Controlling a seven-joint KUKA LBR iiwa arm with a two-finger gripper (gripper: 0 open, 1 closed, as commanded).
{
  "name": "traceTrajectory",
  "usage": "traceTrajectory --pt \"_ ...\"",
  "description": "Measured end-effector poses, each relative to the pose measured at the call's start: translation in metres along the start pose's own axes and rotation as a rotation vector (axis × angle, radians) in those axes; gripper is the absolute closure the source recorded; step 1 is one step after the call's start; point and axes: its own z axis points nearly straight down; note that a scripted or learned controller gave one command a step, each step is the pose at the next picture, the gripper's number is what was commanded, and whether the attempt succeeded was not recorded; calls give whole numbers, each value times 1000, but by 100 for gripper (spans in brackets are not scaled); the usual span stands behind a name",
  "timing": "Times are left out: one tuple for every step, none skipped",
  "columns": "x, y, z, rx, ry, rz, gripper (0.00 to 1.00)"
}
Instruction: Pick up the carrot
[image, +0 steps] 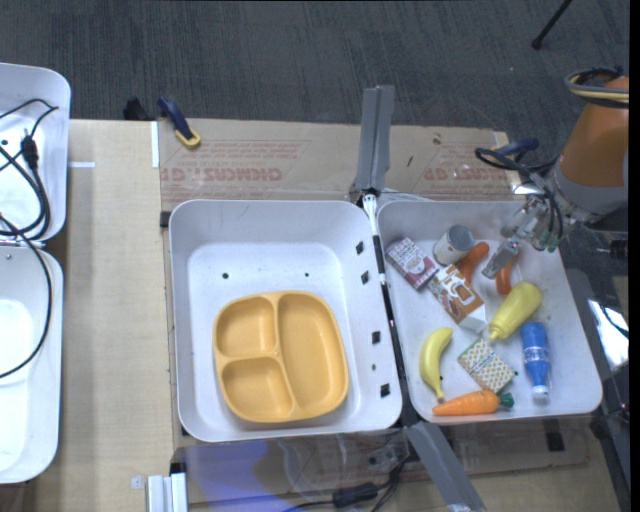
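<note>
**Orange carrot at the near edge of the right bin, arm at the far corner**

Orange and tipped with a green stub, the carrot (467, 404) lies flat along the near wall of the right bin (583, 330), just below a patterned little box (487, 365) and just beside the lower end of a banana (434, 363). A blue bottle (535, 359) lies to its right, a yellow bottle (514, 309) further back. Toward the far wall sit a small grey cup (455, 243), two snack cartons (411, 262) and an orange-red object (474, 255).

The gripper (503, 257) hangs over the far right part of this bin, well apart from the carrot; whether it is spread or closed I cannot tell, as it blurs into the clutter beneath.

The left bin (190, 310) holds a yellow divided tray (281, 355).
</note>
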Motion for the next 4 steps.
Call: traceTrajectory --pt "-1 1 -11 -3 -5 1 100" --pt "-1 1 -11 -3 -5 2 0" --pt "-3 1 -22 -6 -11 3 100" --pt "-3 1 -22 -6 -10 4 0"
